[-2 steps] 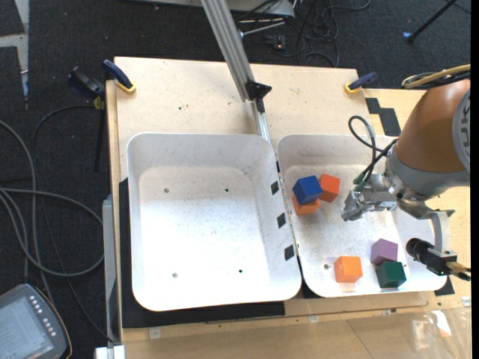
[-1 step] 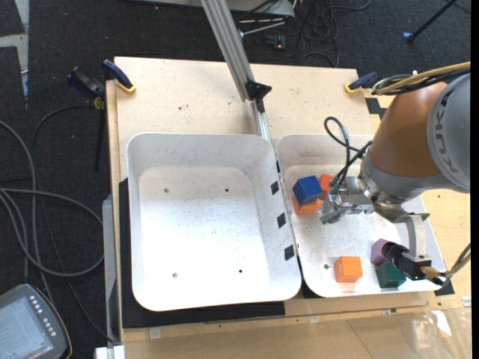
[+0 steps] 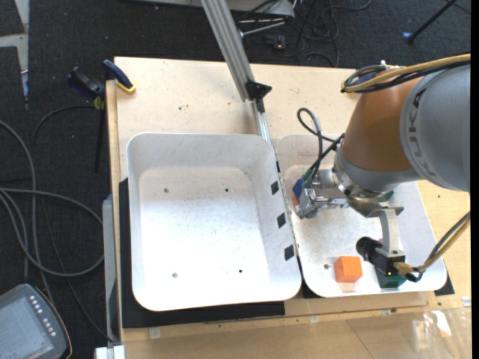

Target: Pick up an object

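Near edge of right bin point(image 3: 426, 223): orange block point(image 3: 348, 269) sits on the bin floor, just left of a black and green part point(image 3: 385, 264) of my rig. Block is free, nothing touching it that I can see. My gripper point(image 3: 308, 200) is farther in and to the left of the block, up against the bin's left wall, well apart from the block. Can't tell how my jaws stand, the metal around them is too cluttered and my own wrist covers part of it. Something blue and orange point(image 3: 299, 188) shows right beside the gripper at the wall; can't tell what it is or whether I'm touching it. My arm point(image 3: 408, 133), orange band and grey shell, covers the far half of the right bin, coming in from the right. Left bin point(image 3: 202, 215) lies beside it, walls touching or nearly so. Farther back, a slanted metal rail point(image 3: 228, 36) crosses the bench point(image 3: 179, 88), and a blue and yellow clamp point(image 3: 112, 77) sits at the bench's far left corner.
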